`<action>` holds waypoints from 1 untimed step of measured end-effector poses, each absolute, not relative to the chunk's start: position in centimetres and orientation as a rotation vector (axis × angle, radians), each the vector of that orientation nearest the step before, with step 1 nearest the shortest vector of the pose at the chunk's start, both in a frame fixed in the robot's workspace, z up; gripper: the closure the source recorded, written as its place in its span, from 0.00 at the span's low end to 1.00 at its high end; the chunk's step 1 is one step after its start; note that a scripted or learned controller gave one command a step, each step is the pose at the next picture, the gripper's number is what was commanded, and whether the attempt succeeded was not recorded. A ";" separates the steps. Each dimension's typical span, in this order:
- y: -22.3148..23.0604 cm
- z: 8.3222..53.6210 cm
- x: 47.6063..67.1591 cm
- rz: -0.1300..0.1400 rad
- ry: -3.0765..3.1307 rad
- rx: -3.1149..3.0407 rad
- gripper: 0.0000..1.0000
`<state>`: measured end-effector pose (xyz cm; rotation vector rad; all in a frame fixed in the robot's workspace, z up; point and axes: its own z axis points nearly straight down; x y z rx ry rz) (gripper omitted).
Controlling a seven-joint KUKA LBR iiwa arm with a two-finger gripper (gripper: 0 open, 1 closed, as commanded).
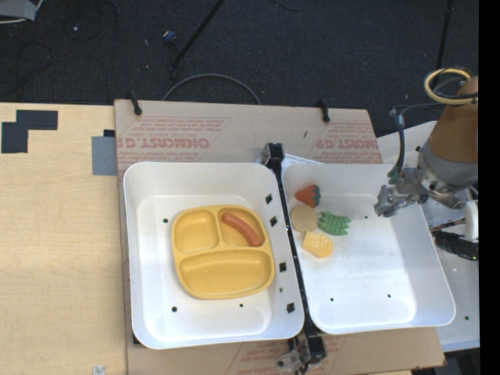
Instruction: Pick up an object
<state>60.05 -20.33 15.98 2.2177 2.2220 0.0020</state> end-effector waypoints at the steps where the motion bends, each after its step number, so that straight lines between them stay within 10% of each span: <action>1: -21.3 21.2 60.4 0.001 2.222 2.218 1.00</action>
